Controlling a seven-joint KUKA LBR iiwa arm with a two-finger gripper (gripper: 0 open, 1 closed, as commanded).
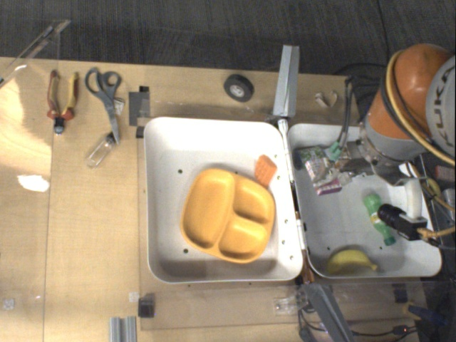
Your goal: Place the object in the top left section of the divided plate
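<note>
from my remote seat: the table [78, 212] carries two white bins. the left bin [164, 191] holds the yellow divided plate [229, 214], with an orange object [265, 169] just off the plate's upper right edge. the arm [417, 98] hangs over the right bin [335, 219], its claw [340, 161] low among wrappers, can't tell its state. banana [349, 261] and a green bottle [377, 216] are in there too.

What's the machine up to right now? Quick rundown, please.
Arm over the right bin, beside a crumpled wrapper. Yellow divided plate in the left bin, orange piece leaning at its rim. Banana, green bottle nearby.
</note>
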